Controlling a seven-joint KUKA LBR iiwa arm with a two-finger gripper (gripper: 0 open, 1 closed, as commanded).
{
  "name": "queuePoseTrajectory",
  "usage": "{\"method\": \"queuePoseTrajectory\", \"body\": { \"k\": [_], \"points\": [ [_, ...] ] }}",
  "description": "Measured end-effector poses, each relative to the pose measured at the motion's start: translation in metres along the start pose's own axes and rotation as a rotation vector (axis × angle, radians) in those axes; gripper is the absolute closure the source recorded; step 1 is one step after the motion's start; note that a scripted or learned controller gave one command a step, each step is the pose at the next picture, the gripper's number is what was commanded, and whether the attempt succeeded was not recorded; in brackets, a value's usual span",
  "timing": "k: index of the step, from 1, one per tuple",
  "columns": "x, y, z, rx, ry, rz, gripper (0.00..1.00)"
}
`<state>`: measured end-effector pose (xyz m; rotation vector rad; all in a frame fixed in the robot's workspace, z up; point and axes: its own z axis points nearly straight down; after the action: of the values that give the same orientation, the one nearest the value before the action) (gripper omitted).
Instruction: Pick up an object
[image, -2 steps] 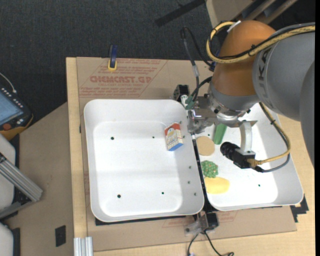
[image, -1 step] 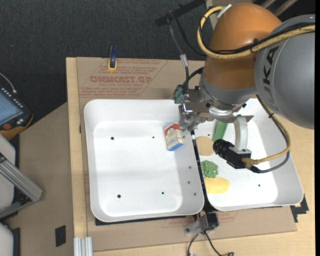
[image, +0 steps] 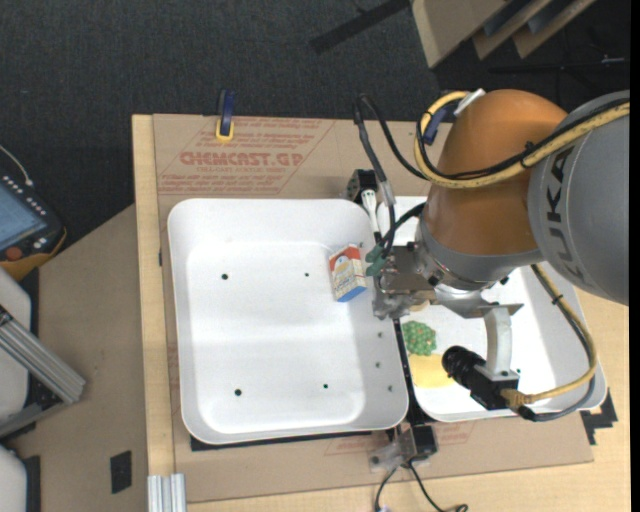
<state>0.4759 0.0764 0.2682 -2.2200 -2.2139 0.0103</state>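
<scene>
The arm (image: 520, 200) covers most of the right bin (image: 570, 330), so only a strip of its floor and its near rim show; the arm itself is cut off by the right edge of the view; the gripper (image: 400, 290) sits in a clutter of grey metal and cables where its fingertips cannot be made out. A green object (image: 419, 337) and a yellow one (image: 428, 372) in the right bin are partly hidden under the arm's black fittings, and what they are cannot be told; the print on the small carton (image: 347, 272) in the left bin (image: 270, 400) is too small to read.
</scene>
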Motion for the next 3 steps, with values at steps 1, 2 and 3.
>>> {"method": "queuePoseTrajectory", "body": {
  "k": [1, 2, 3],
  "points": [
    [-0.073, 0.004, 0.015, -0.006, 0.0, -0.001, 1.0],
    [-0.174, 0.003, 0.041, -0.006, -0.001, 0.005, 1.0],
    [-0.115, 0.004, 0.085, -0.005, 0.002, -0.005, 1.0]
  ]
}}
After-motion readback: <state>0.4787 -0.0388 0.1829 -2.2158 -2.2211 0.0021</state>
